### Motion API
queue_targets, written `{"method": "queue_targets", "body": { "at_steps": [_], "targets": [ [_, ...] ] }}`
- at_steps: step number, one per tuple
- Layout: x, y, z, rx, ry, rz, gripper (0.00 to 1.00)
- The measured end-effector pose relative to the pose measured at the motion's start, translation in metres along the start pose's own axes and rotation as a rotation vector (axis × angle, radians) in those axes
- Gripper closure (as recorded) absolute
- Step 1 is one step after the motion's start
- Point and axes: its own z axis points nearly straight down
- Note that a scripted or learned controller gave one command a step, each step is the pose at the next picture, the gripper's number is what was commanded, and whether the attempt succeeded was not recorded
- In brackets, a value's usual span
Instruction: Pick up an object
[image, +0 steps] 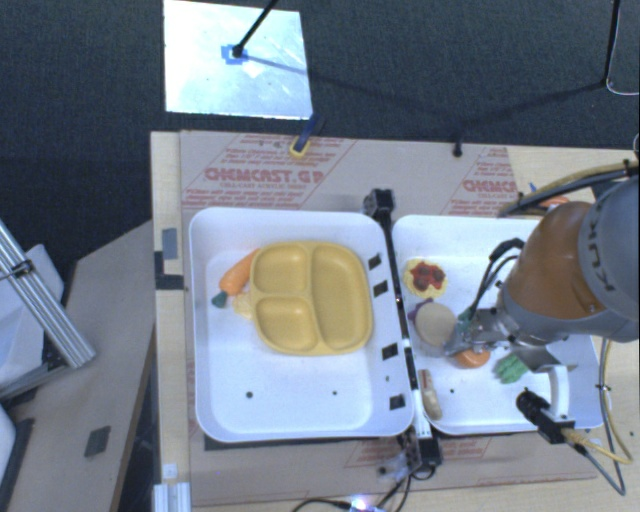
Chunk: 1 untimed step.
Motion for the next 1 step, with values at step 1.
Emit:
{"method": "queue_targets", "body": {
  "at_steps": [1],
  "targets": [
    [0.0015, 0.0047, -0.0637, 0.014, 0.011, -0.007, 1.0]
  ]
}}
